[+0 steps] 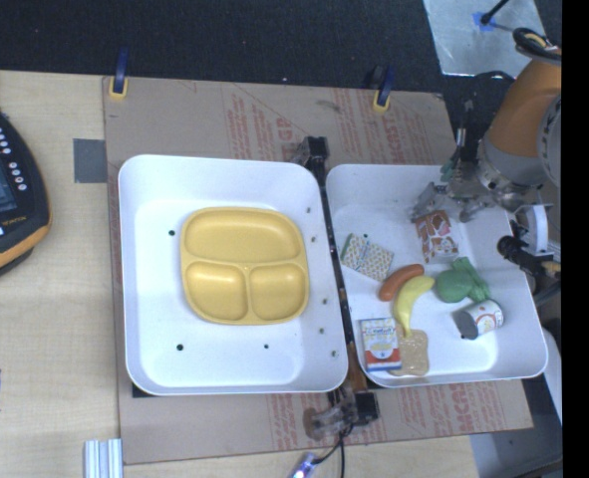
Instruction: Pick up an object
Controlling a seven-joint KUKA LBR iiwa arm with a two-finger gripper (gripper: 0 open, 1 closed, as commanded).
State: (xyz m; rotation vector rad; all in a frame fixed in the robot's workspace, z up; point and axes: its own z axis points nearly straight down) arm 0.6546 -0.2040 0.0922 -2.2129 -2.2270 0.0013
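The gripper (pixel 441 195) hangs low over the far part of the right bin (pixel 374 182); whether it is released or clenched I cannot tell; just below it, perhaps touching, lies a red-and-white packet (pixel 436 235), probably light, crinkly and soft, best pinched across its narrow width; further toward the camera lie a green toy (pixel 460 282), a banana (pixel 408 301) and an orange sausage (pixel 400 281); well off to its left, a yellow tray (pixel 243 264) sits in the left bin (pixel 145 267).
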